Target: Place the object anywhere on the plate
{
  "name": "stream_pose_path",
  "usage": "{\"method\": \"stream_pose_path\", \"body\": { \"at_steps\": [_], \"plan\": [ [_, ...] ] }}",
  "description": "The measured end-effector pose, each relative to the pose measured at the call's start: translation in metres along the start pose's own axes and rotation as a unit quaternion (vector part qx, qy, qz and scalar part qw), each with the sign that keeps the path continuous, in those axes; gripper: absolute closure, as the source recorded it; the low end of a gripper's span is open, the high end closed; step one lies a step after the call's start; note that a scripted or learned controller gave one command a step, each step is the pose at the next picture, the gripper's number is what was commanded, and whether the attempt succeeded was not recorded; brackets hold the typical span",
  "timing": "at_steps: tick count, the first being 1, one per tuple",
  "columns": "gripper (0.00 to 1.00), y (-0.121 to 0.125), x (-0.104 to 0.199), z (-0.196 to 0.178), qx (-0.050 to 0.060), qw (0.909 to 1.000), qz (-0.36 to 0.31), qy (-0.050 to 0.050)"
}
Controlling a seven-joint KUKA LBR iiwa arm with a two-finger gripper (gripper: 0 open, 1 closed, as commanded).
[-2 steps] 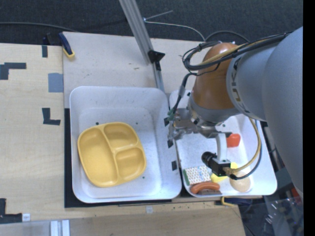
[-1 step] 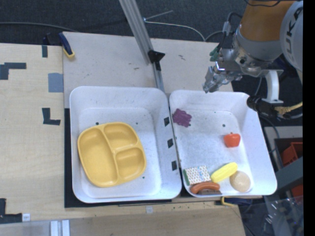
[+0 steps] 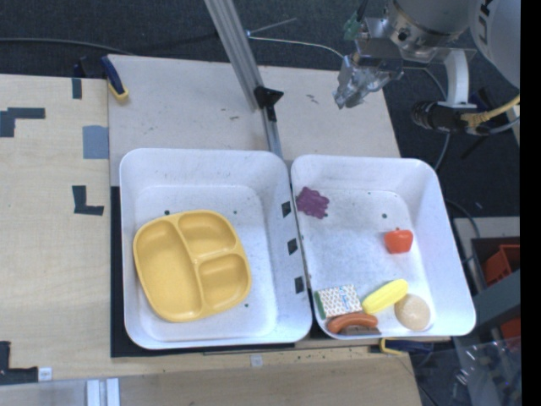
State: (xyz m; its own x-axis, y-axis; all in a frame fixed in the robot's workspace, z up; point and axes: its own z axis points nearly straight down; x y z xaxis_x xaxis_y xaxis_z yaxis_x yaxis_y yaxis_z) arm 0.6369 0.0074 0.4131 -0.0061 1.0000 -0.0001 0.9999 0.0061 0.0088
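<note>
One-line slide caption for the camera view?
Gripper raised behind the bins; yellow plate left, toy foods in right bin.

From my remote station I see a pale wooden surface carrying two shallow white bins side by side: the left bin and the right bin, their inner walls touching. A black mat shows beneath the left bin's edge. Grey and dark tape patches lie at left, a blue-and-yellow clamp at the far corner, and a slanted aluminium rail meets the surface behind the bins.
</note>
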Motion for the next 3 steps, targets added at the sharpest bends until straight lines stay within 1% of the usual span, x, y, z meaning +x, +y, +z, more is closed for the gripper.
{"method": "stream_pose_path", "body": {
  "at_steps": [1,2,3],
  "plan": [
    [1.00,0.043,0.031,-0.130,0.000,1.0000,0.001,0.000],
    [0.00,0.042,0.030,-0.125,0.005,1.0000,0.002,-0.001],
    [1.00,0.042,0.031,-0.136,0.005,1.0000,0.001,-0.001]
  ]
}}
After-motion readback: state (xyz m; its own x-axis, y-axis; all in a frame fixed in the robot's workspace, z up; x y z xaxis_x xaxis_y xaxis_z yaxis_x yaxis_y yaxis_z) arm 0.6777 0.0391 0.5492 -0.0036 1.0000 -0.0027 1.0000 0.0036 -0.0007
